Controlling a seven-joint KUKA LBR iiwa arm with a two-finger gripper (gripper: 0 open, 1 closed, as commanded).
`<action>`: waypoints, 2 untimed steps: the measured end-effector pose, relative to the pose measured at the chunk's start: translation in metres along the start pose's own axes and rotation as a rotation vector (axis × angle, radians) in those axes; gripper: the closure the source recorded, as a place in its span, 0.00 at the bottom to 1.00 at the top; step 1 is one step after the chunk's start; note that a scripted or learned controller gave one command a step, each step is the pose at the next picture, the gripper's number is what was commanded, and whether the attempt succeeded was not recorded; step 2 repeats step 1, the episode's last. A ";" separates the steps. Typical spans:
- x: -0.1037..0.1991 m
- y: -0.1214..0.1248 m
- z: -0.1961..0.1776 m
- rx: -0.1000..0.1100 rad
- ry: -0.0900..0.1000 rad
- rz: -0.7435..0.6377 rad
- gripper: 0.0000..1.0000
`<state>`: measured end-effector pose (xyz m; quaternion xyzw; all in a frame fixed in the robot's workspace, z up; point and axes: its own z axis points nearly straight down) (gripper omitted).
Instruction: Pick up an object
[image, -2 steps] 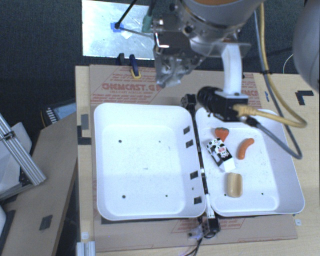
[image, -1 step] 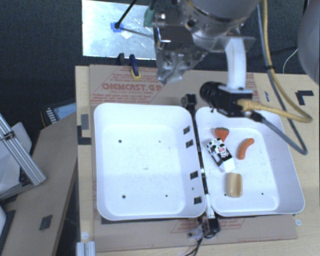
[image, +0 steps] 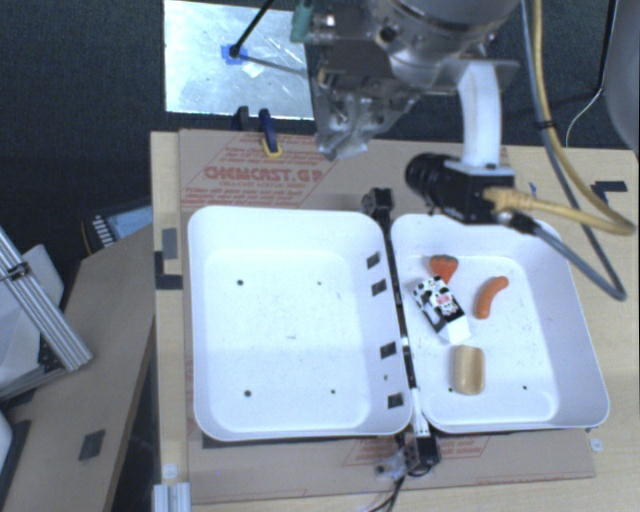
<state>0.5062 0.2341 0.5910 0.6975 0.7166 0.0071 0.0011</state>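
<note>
tan block (image: 467, 368) lies in right bin (image: 560, 300) below cow box (image: 439, 303) and sausage (image: 489, 296); gripper (image: 342, 140) high above, grip state unclear.

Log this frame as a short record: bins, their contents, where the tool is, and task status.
left bin: white, shallow
right bin: white, shallow, holds four things
things: orange sausage; black-and-white box; tan block; small red piece
layout: box in the middle, red piece just above it, sausage to its right, block below it
tool: raised over the bench's far edge, beyond the bins, blurred
task status: nothing picked up yet; all four things lie in the right bin
</note>
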 end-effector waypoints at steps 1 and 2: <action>0.000 0.000 -0.011 -0.002 0.001 -0.003 1.00; 0.000 0.000 -0.011 -0.002 0.001 -0.003 1.00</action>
